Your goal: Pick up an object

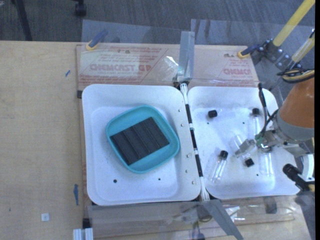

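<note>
In the right bin (227, 184) lie several clear vials with black caps. One vial (218, 166) rests near the bin's front left. Another vial (256, 120) lies toward the back right. A loose black cap (212, 114) sits at the back left. My gripper (248, 147) is low over the middle right of this bin. It is right beside a clear vial (235, 143), with a small black piece (248, 161) just in front of it. The arm's orange band (300, 106) hangs above the bin's right rim.
The left bin (95, 149) holds a teal square dish (116, 129) with a dark ribbed block (139, 140) lying in it. A divider ridge (190, 134) separates the bins. A yellow rod (297, 14) and clamps stand at the back right.
</note>
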Tool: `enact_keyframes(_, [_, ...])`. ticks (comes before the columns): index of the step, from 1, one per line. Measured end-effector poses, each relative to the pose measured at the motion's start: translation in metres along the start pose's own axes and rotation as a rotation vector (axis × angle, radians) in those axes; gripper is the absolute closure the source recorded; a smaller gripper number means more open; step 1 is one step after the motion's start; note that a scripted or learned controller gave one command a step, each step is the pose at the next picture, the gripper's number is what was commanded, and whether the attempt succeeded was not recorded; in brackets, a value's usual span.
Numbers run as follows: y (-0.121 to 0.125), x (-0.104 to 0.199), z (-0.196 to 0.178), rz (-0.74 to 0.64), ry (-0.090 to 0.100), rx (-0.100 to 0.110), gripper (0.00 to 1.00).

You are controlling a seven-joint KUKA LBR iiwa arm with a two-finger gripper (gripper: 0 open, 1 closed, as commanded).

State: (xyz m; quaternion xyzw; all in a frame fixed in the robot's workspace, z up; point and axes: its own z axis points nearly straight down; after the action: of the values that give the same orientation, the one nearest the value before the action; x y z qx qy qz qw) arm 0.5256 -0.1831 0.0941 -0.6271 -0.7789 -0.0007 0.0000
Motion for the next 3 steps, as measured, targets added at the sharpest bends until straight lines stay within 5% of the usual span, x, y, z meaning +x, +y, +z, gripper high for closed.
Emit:
enact_keyframes(1, [-0.015, 0.018, 0.006, -0.054, -0.005, -0.006, 0.0])
enact_keyframes(2, [-0.014, 0.018, -0.005, -0.053, -0.007, -0.011, 1.0])
enact_keyframes(3, [0.057, 0.04, -0.101, 0.016, -0.002, 0.0, 1.0])
